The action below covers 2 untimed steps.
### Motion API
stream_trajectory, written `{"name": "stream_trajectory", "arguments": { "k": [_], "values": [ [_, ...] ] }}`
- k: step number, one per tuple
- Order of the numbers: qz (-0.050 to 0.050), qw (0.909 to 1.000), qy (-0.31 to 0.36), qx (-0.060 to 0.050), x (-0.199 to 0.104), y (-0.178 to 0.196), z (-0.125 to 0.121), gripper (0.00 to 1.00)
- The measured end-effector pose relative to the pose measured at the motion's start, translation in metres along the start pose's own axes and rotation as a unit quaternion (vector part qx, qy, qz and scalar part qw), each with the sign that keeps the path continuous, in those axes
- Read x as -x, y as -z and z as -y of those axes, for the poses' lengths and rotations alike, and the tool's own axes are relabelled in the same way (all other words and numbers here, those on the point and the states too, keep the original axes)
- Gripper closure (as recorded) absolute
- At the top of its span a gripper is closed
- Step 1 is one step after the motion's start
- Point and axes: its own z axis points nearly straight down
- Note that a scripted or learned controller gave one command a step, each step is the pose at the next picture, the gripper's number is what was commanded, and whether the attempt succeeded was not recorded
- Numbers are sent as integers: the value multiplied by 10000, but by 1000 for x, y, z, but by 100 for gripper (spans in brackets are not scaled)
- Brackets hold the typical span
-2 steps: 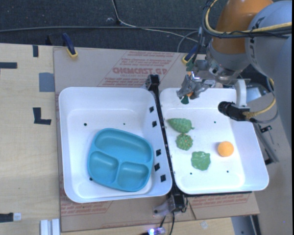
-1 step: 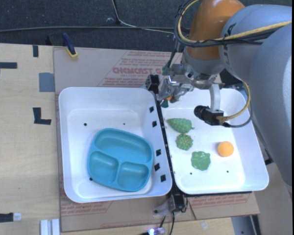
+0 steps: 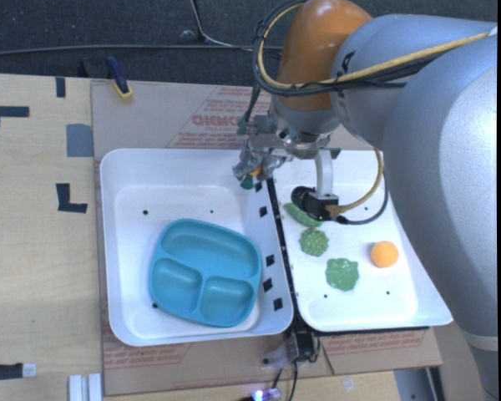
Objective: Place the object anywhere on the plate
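Gripper [image 3: 252, 174] hangs above the bins' divider, finger state indeterminate; plate [image 3: 205, 271] lies to its lower left, loose objects lower right.

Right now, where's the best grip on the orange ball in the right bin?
Probably straight down over the orange ball, fingers closing across its middle. It looks round, so any axis works, and it sits apart from the green pieces, leaving room either side.

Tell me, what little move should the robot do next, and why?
Probably swing the tool a bit right and lower it over the green pod. The tool sits above the wall between the bins, and nothing shows in it. The blue plate in the left bin has no food, while the toy foods lie in the right bin.
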Motion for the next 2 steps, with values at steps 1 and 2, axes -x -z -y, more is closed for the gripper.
{"name": "stream_trajectory", "arguments": {
  "k": [1,2],
  "values": [
    [-7,10000,3,11,-49,14,-3,100],
    [-3,10000,-9,6,-47,13,-2,0]
  ]
}}
